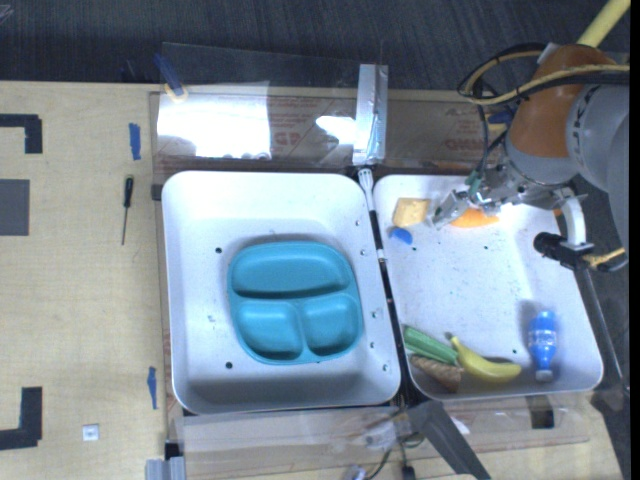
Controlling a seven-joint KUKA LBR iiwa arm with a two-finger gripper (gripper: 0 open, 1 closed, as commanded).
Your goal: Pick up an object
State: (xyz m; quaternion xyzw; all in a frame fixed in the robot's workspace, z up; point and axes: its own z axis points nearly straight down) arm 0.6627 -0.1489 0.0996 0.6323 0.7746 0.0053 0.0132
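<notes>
A grey robot arm (590, 128) with an orange band reaches in from the right over the far end of the right-hand bin (560, 373), one of two shallow white bins set side by side on a wooden bench (70, 318). Its gripper (455, 206) hangs low near the bin's back wall, just beside an orange object (474, 219) and close to a yellow block (410, 212); whether the tool is spread or closed cannot be told from this angle (the tip is small and partly blurred), and nothing is plainly seen held in it. A small blue piece (401, 236) lies just in front of the yellow block. At the near end of the same bin, a banana (484, 364) rests against a green vegetable (428, 345) and a brown item (437, 371), with a blue bottle (542, 342) lying towards the right corner, well apart from the gripper. The left bin (190, 208) holds a blue divided tray (294, 300), its three compartments facing up.
</notes>
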